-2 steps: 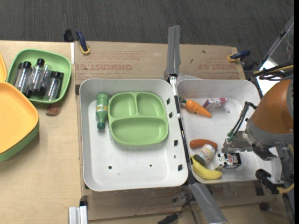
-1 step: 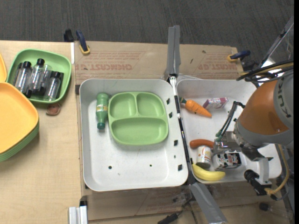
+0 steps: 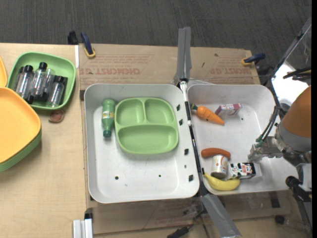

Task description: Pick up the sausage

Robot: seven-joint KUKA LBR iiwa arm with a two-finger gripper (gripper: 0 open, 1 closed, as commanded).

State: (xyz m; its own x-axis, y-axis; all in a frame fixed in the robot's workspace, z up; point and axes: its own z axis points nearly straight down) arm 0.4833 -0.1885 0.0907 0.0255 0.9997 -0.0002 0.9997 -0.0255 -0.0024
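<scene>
Look first at the gripper [image 3: 258, 151], hanging at the right edge of the right bin [image 3: 257, 95]; you cannot tell how its jaws stand, and nothing shows between them. Just to its left lies a small black-and-white carton [image 3: 241, 170], with a can [image 3: 218, 166] beside that and a banana [image 3: 221, 183] curled against the bin's near wall. The sausage [image 3: 215, 152] lies flat just beyond the can, touching or nearly touching its top, well left of the gripper.

Expect the sausage to be light, smooth and somewhat slippery, probably a plastic toy, stiff enough to hold its shape. Take it across its narrow middle, jaws straddling the short width; the far side is free, but the can crowds the near side.

Farther back you have a carrot [image 3: 209, 114] and a small pink-and-white packet [image 3: 228, 108], its print too small to read. The left bin [image 3: 99, 177] holds a green divided plate [image 3: 146, 125] and a green bottle [image 3: 108, 116]. The cardboard on the counter [image 3: 44, 202] carries red lettering, upside down, which seems to read "CHEWCRAFT".
</scene>
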